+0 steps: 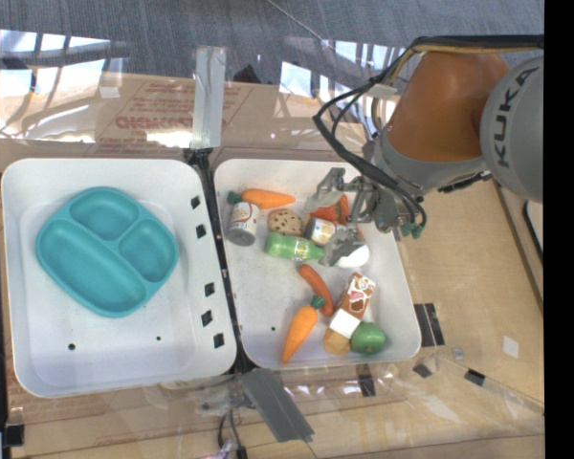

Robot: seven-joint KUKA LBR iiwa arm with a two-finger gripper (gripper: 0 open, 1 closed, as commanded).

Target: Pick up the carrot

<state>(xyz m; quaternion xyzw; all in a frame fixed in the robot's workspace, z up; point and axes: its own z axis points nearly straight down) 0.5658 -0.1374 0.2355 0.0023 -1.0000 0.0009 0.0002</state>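
Note:
Two carrots lie in the right bin [268, 295]. One carrot [269, 198] rests near the far wall, its green end pointing left. The other carrot [299, 332] lies near the front wall, tilted, with its green top up and to the right. My gripper [336, 216] hangs over the far right part of this bin, open, with one finger [329, 183] near the far wall and the other finger [343, 249] lower down. A small yellow-labelled can [321, 229] and a red piece [343, 207] sit between them. The gripper is to the right of the far carrot and apart from both carrots.
The right bin also holds a tin [241, 223], a cookie [285, 222], a green bottle [292, 248], a red sausage-like piece [315, 282], a small carton [360, 296] and a green fruit [368, 338]. A teal divided plate [105, 249] lies in the left bin [38, 352].

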